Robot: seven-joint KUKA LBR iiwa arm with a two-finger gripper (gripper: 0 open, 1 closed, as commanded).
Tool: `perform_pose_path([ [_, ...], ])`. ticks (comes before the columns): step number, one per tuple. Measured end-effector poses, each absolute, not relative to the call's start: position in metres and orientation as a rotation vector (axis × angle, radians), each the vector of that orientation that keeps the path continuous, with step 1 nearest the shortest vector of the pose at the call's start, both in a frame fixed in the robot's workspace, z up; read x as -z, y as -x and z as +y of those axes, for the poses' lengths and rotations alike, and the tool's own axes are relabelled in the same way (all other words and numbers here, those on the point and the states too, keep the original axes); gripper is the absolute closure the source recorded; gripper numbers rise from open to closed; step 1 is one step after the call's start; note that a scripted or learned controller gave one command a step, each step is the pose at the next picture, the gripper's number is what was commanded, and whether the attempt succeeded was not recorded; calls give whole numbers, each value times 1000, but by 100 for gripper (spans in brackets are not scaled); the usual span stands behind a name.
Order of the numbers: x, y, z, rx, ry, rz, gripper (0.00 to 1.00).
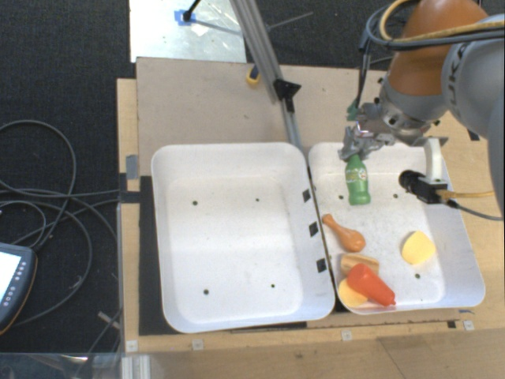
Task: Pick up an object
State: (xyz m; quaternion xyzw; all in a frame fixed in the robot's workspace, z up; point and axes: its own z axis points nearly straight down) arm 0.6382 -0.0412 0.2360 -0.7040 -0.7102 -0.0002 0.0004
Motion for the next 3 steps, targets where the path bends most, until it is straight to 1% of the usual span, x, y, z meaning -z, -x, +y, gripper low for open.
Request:
perform_pose_path([
  [1,-226,-609,5,0,2209,-2230,100],
  [2,-222,-592,47,1,2209,-2230,100],
  [3,-232,-561,91,2,2207,-2231,100],
])
